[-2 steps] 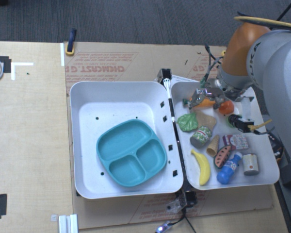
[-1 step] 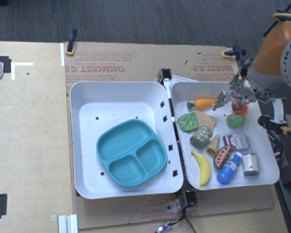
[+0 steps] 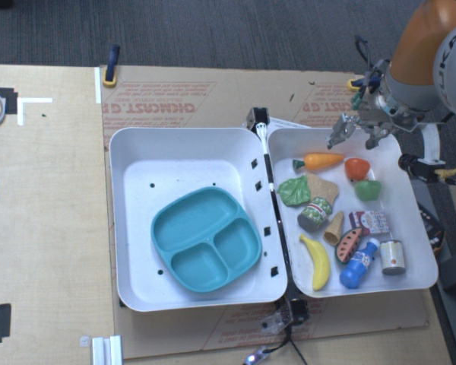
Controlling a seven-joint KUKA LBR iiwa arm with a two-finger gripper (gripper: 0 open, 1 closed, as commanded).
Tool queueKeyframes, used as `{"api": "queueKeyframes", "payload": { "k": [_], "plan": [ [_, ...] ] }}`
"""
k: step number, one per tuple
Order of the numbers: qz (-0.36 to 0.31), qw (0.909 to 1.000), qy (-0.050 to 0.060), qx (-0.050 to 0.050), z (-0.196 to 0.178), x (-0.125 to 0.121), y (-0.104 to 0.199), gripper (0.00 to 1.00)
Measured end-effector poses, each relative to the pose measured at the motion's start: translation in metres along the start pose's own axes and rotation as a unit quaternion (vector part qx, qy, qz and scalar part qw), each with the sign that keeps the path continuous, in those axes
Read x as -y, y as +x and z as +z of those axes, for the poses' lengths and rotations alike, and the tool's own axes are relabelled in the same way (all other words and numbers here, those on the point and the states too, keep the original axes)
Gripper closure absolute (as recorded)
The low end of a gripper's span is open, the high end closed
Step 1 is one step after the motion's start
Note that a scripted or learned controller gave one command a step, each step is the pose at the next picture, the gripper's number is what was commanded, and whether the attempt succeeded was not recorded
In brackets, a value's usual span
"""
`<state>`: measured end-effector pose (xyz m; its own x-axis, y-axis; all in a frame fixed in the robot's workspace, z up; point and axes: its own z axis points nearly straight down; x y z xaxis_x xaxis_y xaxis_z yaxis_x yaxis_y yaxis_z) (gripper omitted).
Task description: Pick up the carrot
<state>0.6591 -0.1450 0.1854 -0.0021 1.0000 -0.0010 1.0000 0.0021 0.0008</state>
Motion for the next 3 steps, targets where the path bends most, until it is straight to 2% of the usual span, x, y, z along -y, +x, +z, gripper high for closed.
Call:
{"api": "queueKeyframes", "payload": {
  "k": [1, 2, 3],
  "plan": [
    [0.0, 1.0, 0.001, 0.0, 0.009, 0.0, 0.002, 0.0],
    [0.0, 1.0, 0.0, 0.0, 0.0, 0.0, 0.007, 0.0],
    [0.0, 1.0, 0.0, 0.0, 0.079, 0.0, -0.013, 0.0]
  ]
}}
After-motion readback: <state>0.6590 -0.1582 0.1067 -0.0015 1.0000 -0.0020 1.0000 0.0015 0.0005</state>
